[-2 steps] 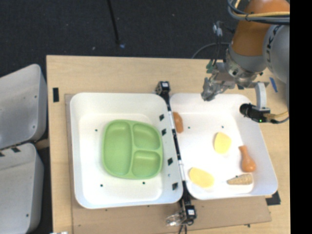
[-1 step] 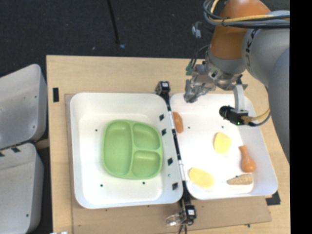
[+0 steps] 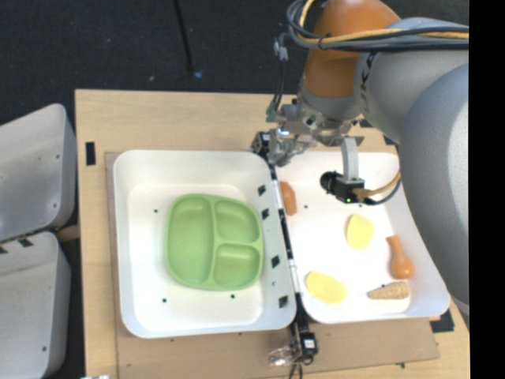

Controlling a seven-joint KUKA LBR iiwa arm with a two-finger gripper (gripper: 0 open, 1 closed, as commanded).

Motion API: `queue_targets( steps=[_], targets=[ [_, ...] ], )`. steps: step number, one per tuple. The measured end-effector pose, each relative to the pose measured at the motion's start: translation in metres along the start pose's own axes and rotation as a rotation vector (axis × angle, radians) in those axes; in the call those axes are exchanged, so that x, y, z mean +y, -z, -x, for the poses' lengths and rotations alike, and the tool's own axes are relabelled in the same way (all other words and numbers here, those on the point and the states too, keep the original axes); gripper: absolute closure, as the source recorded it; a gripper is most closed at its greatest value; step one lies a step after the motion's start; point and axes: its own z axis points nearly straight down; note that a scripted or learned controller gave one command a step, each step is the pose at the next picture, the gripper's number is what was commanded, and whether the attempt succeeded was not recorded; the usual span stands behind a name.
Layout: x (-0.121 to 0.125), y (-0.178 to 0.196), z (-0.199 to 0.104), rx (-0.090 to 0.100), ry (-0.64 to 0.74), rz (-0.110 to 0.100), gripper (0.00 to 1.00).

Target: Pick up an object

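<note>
Nearest my camera, a pale yellow piece and a ridged tan piece lie in the right bin. My gripper hovers at its far-left corner, state I cannot tell, beside an orange piece; I judge it approaching, needing descent. No writing legible.

The surface looks like pale matt wood. Both bins are smooth white plastic, faintly glossy. The green tray is smooth matt plastic. The arm's orange band shines glossy.
</note>
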Motion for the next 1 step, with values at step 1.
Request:
queue_targets(
  steps=[1],
  targets=[
    [0.0037, 0.0104, -0.0605, 0.002, 0.002, 0.004, 1.00]
  ],
)
